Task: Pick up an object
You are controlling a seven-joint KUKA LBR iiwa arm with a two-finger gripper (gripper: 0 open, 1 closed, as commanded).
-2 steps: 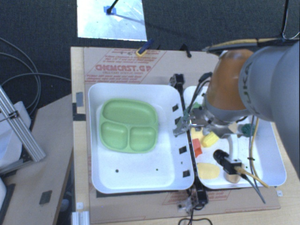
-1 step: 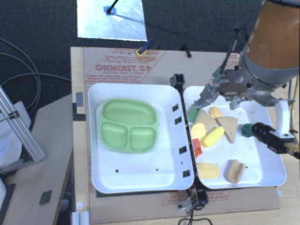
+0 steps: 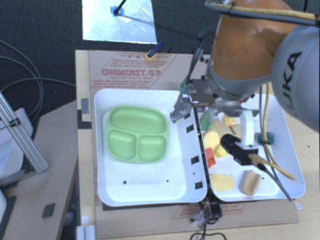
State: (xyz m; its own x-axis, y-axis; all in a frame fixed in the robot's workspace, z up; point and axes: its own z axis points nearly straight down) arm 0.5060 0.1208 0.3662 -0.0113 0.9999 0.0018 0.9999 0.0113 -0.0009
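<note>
Dark carpet surrounds the bench (image 3: 60, 134), which carries cardboard sheeting and two white bins.

Camera view: left bin (image 3: 115, 189) holds a green divided tray (image 3: 136, 133), lying flat toward 12 o'clock of that bin. Right bin (image 3: 290, 179) holds the loose items: a yellow piece (image 3: 221, 182) at about 6 o'clock, a tan cylinder (image 3: 250, 182) just beside it at 3 o'clock of the yellow piece, a small red block (image 3: 210, 159) against the dividing wall, and another yellow lump (image 3: 213, 140) toward 12 o'clock of the block. The arm's wrist hangs over the right bin's upper half, hiding the gripper (image 3: 225, 116); whether the fingers are spread or closed cannot be told, and nothing is seen held.

Judgement: yellow piece looks light, smooth, rounded, possibly plastic toy food; may slip. Best taken across its narrow width. It lies toward 6 o'clock of the wrist, apart from it, so a shift that way and a descent seem needed.
</note>
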